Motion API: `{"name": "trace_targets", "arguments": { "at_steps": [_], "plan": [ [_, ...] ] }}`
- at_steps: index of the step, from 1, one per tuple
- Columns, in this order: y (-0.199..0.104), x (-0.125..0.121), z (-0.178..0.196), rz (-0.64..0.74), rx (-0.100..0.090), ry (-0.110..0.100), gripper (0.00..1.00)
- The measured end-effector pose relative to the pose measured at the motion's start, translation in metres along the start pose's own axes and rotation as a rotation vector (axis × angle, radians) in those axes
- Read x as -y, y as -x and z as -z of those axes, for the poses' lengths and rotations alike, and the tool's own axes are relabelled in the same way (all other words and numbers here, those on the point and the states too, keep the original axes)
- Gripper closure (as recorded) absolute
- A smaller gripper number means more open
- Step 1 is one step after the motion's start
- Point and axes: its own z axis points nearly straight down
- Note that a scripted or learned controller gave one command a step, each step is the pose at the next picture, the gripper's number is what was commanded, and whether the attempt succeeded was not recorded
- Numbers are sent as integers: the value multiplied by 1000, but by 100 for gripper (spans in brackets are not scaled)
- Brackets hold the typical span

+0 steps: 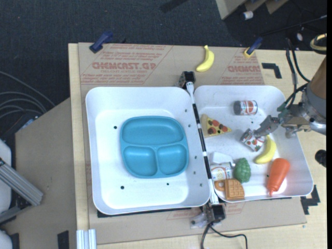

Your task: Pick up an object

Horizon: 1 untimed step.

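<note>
While the pincer [259, 133] hangs low in the right bin [295, 139], its grey fingers point left and down toward a small red-and-white packet [252, 140] lying on the bin floor. The fingertips sit right at or on the packet, but whether the pincer is open or closed on it I cannot tell (too small and blurred at the tips). A yellow banana [266, 150] lies just beside the packet, touching or nearly touching it on the lower right. Below that, an orange carrot [277, 175] sits upright-ish near the bin's lower right corner. Green broccoli [241, 170] lies left of the carrot, with a waffle [233, 189] and a small labelled jar [221, 171] at the bin's lower left. A pizza slice [213, 126] lies near the left wall of the right bin, and a red-labelled can [245, 107] rests on its side toward the top. The arm [314, 105] enters from the right, over the bin's rim. The left bin [101, 139] holds a blue divided tray [153, 145], three compartments, lying flat in the middle. On the counter [129, 64], outside the bins, a second banana [205, 60] lies above the right bin's top edge, well apart from the pincer.
</note>
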Motion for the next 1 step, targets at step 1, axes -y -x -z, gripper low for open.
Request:
{"name": "trace_targets", "arguments": {
  "at_steps": [1],
  "plan": [
    [58, -12, -137, 1, 1, 2, 0]
  ]
}}
